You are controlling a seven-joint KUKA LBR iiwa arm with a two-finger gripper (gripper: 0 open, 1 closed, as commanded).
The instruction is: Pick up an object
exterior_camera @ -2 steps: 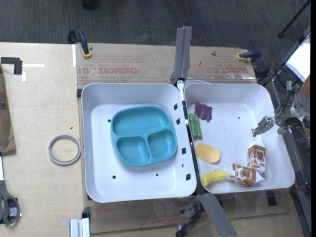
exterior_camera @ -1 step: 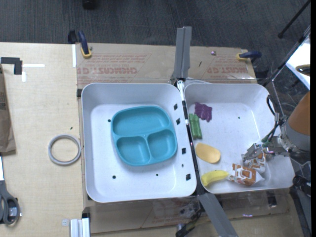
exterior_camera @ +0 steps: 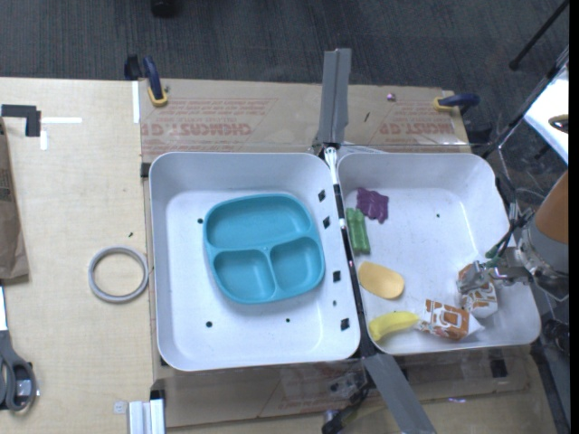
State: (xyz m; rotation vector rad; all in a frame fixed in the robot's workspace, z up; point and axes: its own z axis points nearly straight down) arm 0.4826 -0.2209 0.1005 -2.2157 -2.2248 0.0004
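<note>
The right bin [exterior_camera: 425, 174] holds a purple lump [exterior_camera: 372, 204], a green piece [exterior_camera: 359, 231], a yellow oval [exterior_camera: 381, 280], a yellow banana [exterior_camera: 391, 325] and an orange-and-white packet [exterior_camera: 446, 320]. My gripper [exterior_camera: 478, 283] reaches in from the right and sits low over the bin's near right corner. It is right at a second orange-and-white packet [exterior_camera: 485, 303], just right of the first one. Whether it touches or holds that packet I cannot tell. The arm's orange band [exterior_camera: 552, 211] shows at the right edge.
The left bin [exterior_camera: 176, 269] carries a blue divided plate [exterior_camera: 263, 248]. A grey divider bar [exterior_camera: 335, 98] runs between the bins. On the bench to the left lie a grey ring [exterior_camera: 118, 273] and scissors [exterior_camera: 14, 380]. Clamps [exterior_camera: 154, 81] hold the cardboard behind.
</note>
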